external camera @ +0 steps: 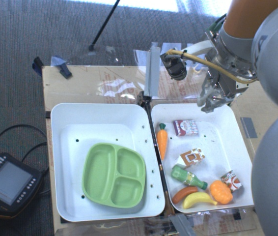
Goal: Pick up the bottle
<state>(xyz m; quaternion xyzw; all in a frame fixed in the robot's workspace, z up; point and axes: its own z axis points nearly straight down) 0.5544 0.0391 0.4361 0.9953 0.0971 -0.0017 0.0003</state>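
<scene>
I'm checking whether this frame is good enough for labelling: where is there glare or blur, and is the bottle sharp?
Camera view: bright glare washes out the floor at the top and glints off the clear sheet behind the bins; the green bottle in the right bin is evenly lit and fairly sharp; the gripper looks slightly soft.

Premises: a robotics laboratory test cell. Evidence: a plywood bench (80,85) bearing two shallow white plastic bins (60,132) side by side. Left of the bench, on grey carpet (11,43), lies a black handheld control pendant with screen (9,183), its cable looped beside it. Behind the bench, a black tripod leg (107,18) slants upward.
</scene>
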